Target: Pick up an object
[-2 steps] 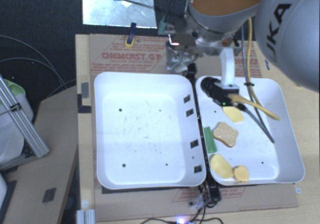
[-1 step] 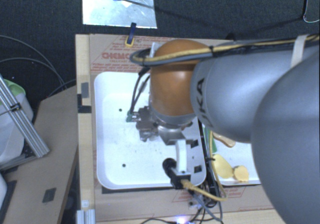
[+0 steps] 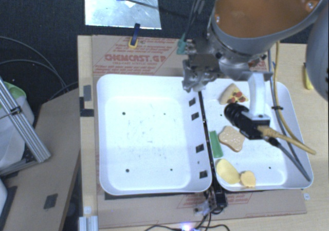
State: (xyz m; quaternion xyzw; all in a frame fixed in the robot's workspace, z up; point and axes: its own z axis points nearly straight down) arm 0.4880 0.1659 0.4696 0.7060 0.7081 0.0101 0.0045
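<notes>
Dark carpet surrounds the desk (image 3: 85, 75), which carries a printed cardboard sheet (image 3: 133, 57) and, on it, two shallow white bins side by side. Largest in view is the arm (image 3: 267, 3), reaching in from the right over the far edge of the bins. The left bin (image 3: 144, 122) shows plain white floor; the right bin (image 3: 275, 168) holds all the candidates.

The hand (image 3: 194, 82) hangs at the far end of the wall the two bins share. Nothing shows in its grip, and whether it is open or closed I cannot tell.

In the right bin, along its left side, lie a toast-shaped piece (image 3: 231, 138) near the middle, a pizza-slice piece (image 3: 231, 92) toward the far edge, a yellow lump (image 3: 227, 172) and a smaller yellow lump (image 3: 248, 178) at the near edge, and a thin green strip (image 3: 215, 144) against the shared wall.

All look like light, stiff toy food — probably smooth and apt to slide. The toast-shaped piece seems the best choice: flat and clear of its neighbours, best pinched across its narrower width. The green strip sits too close to the wall.
</notes>
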